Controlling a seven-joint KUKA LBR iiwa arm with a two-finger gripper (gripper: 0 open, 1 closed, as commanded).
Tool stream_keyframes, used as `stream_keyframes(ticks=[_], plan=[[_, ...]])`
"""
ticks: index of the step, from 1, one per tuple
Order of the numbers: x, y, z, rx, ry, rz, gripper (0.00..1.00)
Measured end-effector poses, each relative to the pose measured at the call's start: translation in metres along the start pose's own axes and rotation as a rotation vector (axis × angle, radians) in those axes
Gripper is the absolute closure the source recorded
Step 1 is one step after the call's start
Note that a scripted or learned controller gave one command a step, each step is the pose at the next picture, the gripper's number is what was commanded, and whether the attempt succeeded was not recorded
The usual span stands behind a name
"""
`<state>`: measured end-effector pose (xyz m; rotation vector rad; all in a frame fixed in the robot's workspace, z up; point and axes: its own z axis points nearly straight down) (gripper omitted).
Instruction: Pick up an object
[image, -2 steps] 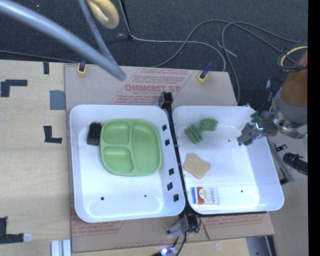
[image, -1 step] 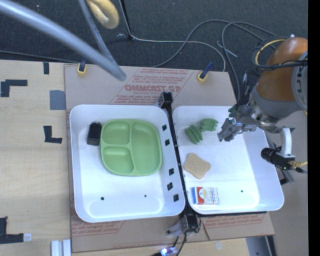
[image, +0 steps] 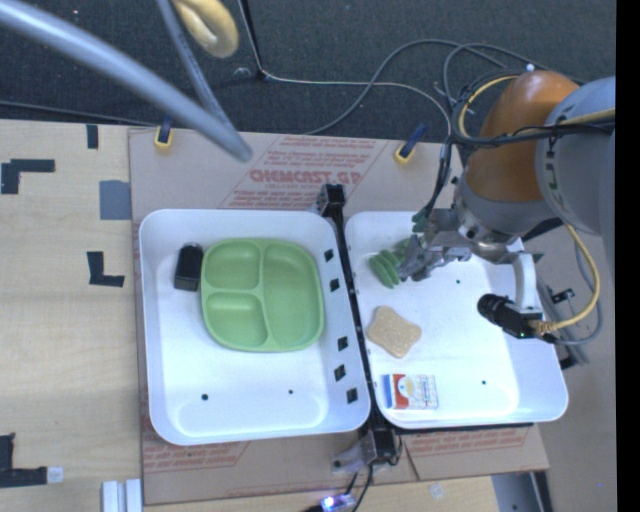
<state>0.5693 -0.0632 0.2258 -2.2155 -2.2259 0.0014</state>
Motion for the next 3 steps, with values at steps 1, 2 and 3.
stream_keyframes(ticks=[1, 2, 3], plan=[[0.054, 0.009, 0.009, 0.0, 0.0, -0.001, 1.0], [0.095, 0.026, 0.002, -0.001, 0.0, 0.001, 1.0], [0.149, 0.047, 0.011, -0.001, -0.001, 0.0, 1.0]])
